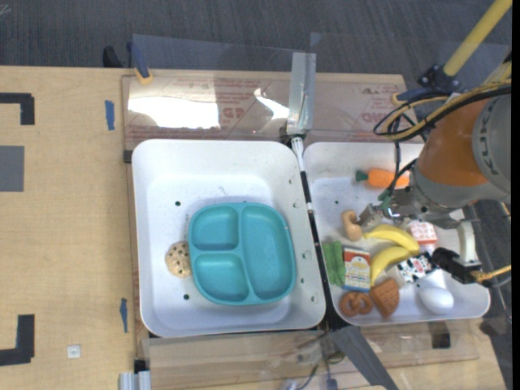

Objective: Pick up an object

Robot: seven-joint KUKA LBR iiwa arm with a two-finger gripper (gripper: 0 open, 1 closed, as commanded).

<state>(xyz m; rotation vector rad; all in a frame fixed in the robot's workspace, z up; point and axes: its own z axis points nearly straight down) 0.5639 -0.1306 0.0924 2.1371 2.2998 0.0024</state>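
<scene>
- The grey arm with its orange band (455, 149) reaches in from three o'clock over the right-hand shallow white bin (325, 165).
- The gripper (380, 212) hangs low above that bin's middle; its metal end is small and blurred, so I cannot tell how the fingers stand.
- Two yellow toy bananas (393, 246) lie just at five o'clock from the gripper, close beneath it; whether they touch it cannot be made out.
- A small beige mushroom-shaped toy (351, 224) sits just at eight o'clock from the gripper.
- An orange toy carrot (378, 177) lies at twelve o'clock from it, near the bin's far wall.
- A small printed carton with a red top (357, 269) and a green strip (333, 262) beside it lie at seven o'clock.
- Two brown bread-like toys (371, 299) rest by the near rim; a white rounded object (436, 295) lies at their three o'clock.
- On the worktop, the left-hand white bin (162, 169) bears a teal three-compartment plastic tray (240, 253), with a speckled cookie (177, 258) touching the tray's nine o'clock edge.
</scene>
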